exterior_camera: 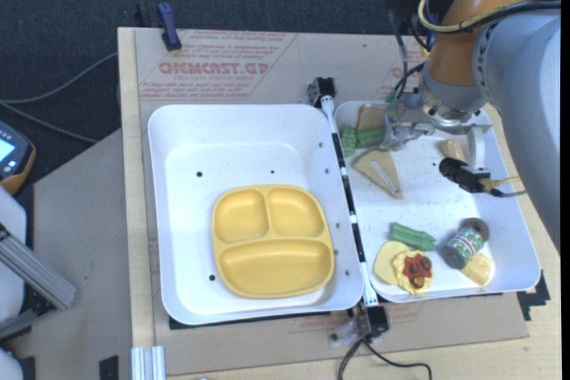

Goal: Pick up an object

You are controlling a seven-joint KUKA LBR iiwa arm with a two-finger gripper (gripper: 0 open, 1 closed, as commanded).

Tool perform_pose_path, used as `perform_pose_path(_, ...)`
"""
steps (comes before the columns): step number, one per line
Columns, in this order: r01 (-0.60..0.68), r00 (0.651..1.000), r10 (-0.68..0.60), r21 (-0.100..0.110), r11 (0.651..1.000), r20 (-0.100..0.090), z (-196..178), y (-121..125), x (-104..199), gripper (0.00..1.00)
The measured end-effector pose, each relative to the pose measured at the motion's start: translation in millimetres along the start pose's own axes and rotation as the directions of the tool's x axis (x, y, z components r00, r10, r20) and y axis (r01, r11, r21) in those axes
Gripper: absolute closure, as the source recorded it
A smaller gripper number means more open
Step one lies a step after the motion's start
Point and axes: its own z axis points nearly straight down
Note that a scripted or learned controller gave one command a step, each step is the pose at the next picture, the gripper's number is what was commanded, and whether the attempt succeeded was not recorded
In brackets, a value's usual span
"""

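Observation:
My gripper (394, 134) is low in the far left part of the right bin (517, 276), under the orange-banded wrist. Just left of it lies a small green toy (351, 139), with a tan block (368, 115) behind it. A tan wedge (378, 171) lies just in front of the gripper. Nearer the front of the bin are a green pod-shaped toy (411, 236), a yellow round piece with a red top (405, 267), a small can (463, 243) and a yellow lump (481, 270). I see nothing lifted off the bin floor.
The left bin (178, 147) holds a yellow divided plate (271, 239). A black clip (321, 88) sits at the far end of the wall between the bins. A blue clamp (166, 25) sits on the board's far left corner.

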Motion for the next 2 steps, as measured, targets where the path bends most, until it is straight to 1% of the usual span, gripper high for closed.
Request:
perform_pose_path(1,-0.005,1.000,0.005,-0.017,1.000,0.005,3,-54,4,1.00)
perform_pose_path(2,-0.005,1.000,0.005,-0.013,1.000,0.003,-16,-109,5,1.00)
